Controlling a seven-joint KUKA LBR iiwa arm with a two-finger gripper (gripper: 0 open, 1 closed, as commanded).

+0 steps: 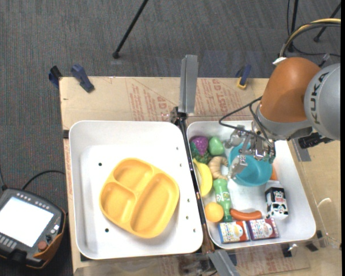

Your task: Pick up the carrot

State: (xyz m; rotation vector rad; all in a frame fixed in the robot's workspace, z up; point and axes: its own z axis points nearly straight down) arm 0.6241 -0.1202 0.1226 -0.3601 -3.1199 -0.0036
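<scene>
Orange carrot [246,214] lies near the front of the right bin [302,211], long axis running left-right, just toward the camera from the tool [248,149], which hovers over a teal bowl [252,171], grip state unclear.

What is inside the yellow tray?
Nothing can be seen in the yellow tray; its three sections look bare. It lies in the left bin, and covers the bin floor beneath it.
</scene>
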